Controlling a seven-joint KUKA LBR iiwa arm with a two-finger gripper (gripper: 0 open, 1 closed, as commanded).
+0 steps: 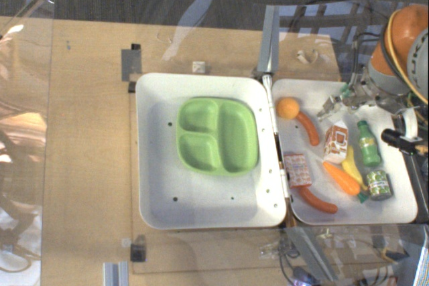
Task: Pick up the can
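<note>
Lying near the right bin's front corner, the small green-labelled metal can (379, 185) is seen well apart from the gripper (338, 102), whose state cannot be told.

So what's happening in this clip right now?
A grey and orange arm reaches in over the right bin, which holds toy food. Its gripper hangs near the bin's back edge and holds nothing. The can it should pick up lies untouched near the bin's front right. The left bin holds a green divided plate.
</note>
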